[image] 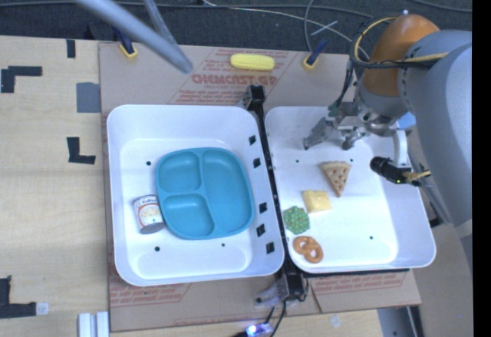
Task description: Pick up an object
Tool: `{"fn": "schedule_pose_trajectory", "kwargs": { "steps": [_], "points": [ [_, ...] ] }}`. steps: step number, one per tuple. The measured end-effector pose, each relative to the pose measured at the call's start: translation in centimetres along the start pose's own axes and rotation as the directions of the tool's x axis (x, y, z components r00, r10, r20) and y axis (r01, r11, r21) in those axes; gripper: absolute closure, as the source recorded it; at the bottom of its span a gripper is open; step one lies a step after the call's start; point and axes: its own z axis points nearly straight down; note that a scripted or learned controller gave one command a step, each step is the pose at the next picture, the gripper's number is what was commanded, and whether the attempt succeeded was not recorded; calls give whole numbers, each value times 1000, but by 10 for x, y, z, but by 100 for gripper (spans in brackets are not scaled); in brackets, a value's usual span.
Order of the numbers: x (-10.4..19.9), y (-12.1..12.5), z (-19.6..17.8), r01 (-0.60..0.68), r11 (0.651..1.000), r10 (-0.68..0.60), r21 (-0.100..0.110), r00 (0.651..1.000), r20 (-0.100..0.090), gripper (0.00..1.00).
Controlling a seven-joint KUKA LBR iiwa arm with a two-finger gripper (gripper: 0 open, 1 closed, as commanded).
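My gripper (330, 140) hangs over the back part of the right bin (410, 251), its fingers spread open with nothing between them. Just in front of it and slightly right lies a pizza slice (335, 174). Nearer the front sit a yellow cheese cube (316, 200), a green broccoli piece (296, 219) and a brown pretzel (308, 249). In the left bin (123, 128) rests a blue divided plate (205, 192), with a small can (148, 213) beside its left edge.
A yellow banana-shaped toy (252, 61) lies on the cardboard behind the bins. The black divider (264, 166) runs between the two bins. The grey arm (445, 113) covers the right bin's right rim, and a black fitting (387, 168) juts out there.
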Motion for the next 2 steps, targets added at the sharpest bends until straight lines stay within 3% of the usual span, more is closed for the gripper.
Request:
{"fn": "schedule_pose_trajectory", "kwargs": {
  "steps": [1, 2],
  "points": [
    [0, 1, -14, 2, 1000, -2, -4, 1000, 2, 100],
    [2, 1, -77, -1, 1000, 1, -10, 1000, 0, 100]
  ]
}}
